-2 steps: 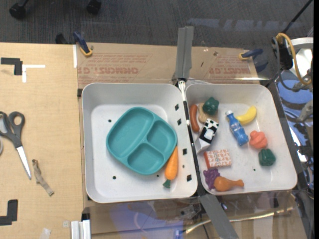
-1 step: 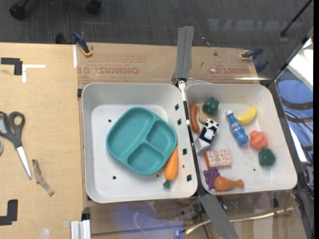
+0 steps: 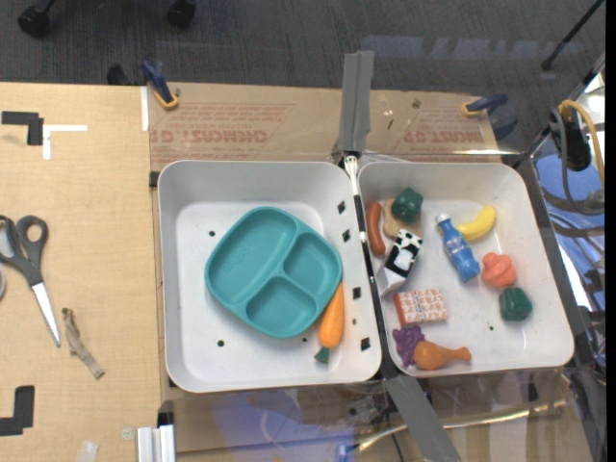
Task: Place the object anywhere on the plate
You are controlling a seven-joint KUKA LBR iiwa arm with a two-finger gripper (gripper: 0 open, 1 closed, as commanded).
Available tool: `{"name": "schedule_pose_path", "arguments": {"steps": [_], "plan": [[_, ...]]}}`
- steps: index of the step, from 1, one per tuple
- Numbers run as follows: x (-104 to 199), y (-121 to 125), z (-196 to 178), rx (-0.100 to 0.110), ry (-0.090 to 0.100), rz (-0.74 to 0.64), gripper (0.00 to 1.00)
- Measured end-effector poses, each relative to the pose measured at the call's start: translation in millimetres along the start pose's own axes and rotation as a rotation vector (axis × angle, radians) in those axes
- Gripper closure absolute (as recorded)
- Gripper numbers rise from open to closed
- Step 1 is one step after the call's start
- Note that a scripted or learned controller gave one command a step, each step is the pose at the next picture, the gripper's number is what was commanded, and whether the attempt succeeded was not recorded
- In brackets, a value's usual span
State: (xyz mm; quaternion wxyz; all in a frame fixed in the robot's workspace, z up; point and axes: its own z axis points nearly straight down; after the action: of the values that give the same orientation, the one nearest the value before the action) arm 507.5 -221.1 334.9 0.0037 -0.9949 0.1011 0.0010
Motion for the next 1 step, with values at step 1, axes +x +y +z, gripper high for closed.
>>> {"name": "schedule_pose_path", "arguments": {"steps": [1], "plan": [[-3.2,0.8,-98.1,0.004,0.005,0.000,0.00]]}}
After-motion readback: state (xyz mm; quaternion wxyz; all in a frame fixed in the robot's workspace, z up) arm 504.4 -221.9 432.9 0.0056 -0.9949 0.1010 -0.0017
